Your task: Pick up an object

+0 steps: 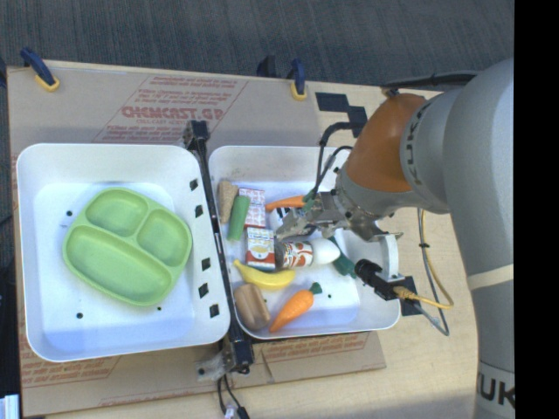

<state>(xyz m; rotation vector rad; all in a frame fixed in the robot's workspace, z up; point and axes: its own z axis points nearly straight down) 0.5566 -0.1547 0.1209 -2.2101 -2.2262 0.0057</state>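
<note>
Reaching in from the right, the grey arm with its orange band brings the claw [295, 225] low over the middle of the right bin [262, 157], among a crowd of toy foods. Directly at the claw sits a small can [297, 254] with a red and white label, lying on its side, and whether the claw is spread or pressed together I cannot tell (its tips blend into the clutter beneath). Just left of the can lies a small carton [259, 246] with red, white and orange print, and above that a second red and white packet [251, 205]. A green vegetable [237, 217] rests along the bin's left side, with a tan piece [227, 195] above it. A yellow banana [265, 277] curves just below the can, touching or nearly touching it. Lower still lie a brown bread-like piece [251, 306] and an orange carrot [294, 308] with a green top, side by side. Another orange carrot [286, 203] shows just above the claw, partly hidden by it. A white object [326, 252] sits right of the can, under the wrist. The left bin [35, 234] holds a light green divided plate [127, 246], well apart from the arm. Both bins rest on a cardboard-covered tabletop [131, 103].
</note>
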